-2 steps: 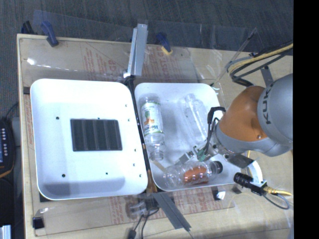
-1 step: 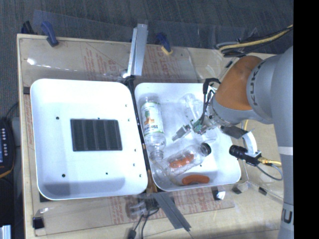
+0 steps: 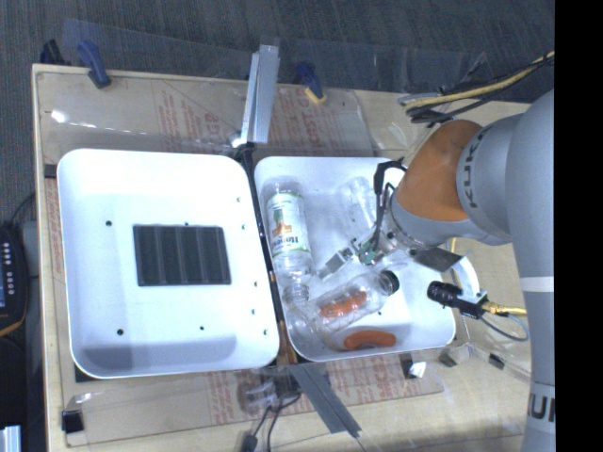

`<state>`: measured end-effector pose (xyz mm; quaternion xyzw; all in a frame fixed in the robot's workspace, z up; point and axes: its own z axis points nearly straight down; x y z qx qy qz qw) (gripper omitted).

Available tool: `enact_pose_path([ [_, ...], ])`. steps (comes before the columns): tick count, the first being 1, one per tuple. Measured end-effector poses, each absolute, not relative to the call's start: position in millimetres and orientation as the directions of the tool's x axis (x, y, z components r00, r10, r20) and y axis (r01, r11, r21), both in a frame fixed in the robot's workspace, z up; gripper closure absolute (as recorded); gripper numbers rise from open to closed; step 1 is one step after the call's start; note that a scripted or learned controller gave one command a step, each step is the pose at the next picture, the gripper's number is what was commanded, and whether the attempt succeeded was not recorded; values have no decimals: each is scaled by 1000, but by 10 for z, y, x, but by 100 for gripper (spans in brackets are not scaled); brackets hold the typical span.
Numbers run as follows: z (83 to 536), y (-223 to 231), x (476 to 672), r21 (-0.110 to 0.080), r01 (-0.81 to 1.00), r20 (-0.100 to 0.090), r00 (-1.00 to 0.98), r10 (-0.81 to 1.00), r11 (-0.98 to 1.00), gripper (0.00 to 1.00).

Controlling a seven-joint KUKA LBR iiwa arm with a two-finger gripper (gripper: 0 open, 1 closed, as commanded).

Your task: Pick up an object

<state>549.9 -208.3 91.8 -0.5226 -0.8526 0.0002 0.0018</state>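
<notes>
Camera view looks down on the counter (image 3: 141, 111) with two white bins side by side. The left bin (image 3: 85, 252) has a dark ribbed rectangle (image 3: 182, 254) on its floor. The right bin (image 3: 320, 172) is partly covered by the grey arm (image 3: 513, 172), which enters from the right, so the right wall of this bin is mostly hidden.

In the right bin a clear bottle (image 3: 286, 234) with a white and orange label lies lengthwise near the left wall. Lower, a second clear bottle (image 3: 344, 301) lies tilted, with something orange inside it; its outline is hard to follow because the plastic is transparent. An orange-red oblong thing (image 3: 369, 341) lies at the bottom wall, just beside this second bottle. Another clear item (image 3: 358, 196) near the top of the bin is too faint to identify.

The gripper (image 3: 369, 250) is low over the middle of the right bin, just above the tilted bottle. Its fingers are small and mixed with reflections, so I cannot tell if they are apart or closed, or whether they hold anything.
</notes>
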Motion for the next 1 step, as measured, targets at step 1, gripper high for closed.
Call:
enact_pose_path([
  [1,918,-2098,4880,0,883,-1,-470,883,470,0],
])
